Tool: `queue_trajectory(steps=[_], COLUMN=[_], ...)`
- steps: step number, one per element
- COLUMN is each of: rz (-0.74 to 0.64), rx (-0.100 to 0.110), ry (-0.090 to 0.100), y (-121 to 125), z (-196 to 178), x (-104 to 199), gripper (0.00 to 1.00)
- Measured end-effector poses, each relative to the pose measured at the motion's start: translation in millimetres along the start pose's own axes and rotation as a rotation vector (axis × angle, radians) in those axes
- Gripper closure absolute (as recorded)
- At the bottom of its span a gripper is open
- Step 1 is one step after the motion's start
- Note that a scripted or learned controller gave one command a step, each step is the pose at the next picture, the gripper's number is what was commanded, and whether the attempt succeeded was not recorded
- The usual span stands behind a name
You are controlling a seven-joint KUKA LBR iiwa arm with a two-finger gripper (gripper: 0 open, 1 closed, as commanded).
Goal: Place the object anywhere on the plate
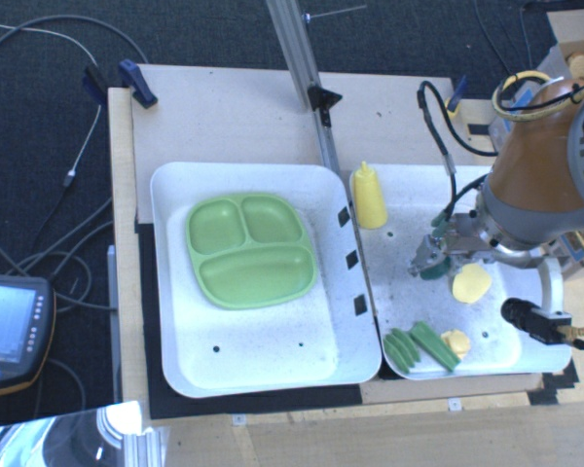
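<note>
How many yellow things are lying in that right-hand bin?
3: a mustard bottle at the bin's far left corner, a lemon-like piece beside the hand, a small piece near the front. The arm may hide more.

The bench (224,115) (pale board) bears two white bins (263,358) side by side.

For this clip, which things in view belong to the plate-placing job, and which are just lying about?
Job:
green divided plate, in the left bin
gripper, over the right bin
yellow round object, beside the gripper, the likely pick

Lying about:
yellow bottle
green pods
small yellow piece
</note>
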State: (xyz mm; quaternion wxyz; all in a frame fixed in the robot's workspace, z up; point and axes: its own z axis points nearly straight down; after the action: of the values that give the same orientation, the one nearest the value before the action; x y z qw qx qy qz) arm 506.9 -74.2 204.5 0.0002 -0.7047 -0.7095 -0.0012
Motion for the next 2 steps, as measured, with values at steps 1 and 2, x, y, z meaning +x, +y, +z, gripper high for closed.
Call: queue_trajectory(steps=[1, 2], rz=[-0.001, 0.000], rx=[-0.001, -0.001], ry=[0.000, 0.000], y=[21, 53], z=[-12, -6], x=[50, 98], gripper=[1.00, 1.00])
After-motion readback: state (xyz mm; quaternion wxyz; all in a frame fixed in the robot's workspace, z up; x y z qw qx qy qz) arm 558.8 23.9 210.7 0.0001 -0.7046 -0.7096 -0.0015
